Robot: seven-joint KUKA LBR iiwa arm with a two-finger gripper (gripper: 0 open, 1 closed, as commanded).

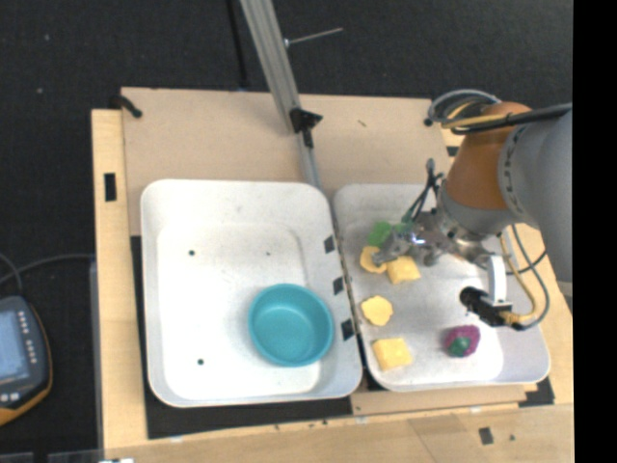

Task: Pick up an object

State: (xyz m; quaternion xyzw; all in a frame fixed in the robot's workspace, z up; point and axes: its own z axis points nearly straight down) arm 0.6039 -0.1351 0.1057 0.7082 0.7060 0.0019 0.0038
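Observation:
The right bin [521, 360] holds several small yellow pieces: one at its upper left [372, 259], one beside it [404, 271], one in the middle [377, 310] and one near the front wall [391, 353]. A green piece [381, 232] lies at the back left, and a purple and green piece [463, 341] lies at the front right. My gripper [395, 250] reaches in from the right, low over the upper yellow pieces and next to the green one. Its fingers are dark and small here.
The left bin [174, 220] holds a teal bowl [290, 324] near its front right corner. A metal pole [275, 61] slants up from between the bins at the back. A handheld pendant [19, 350] lies off the bench at the left.

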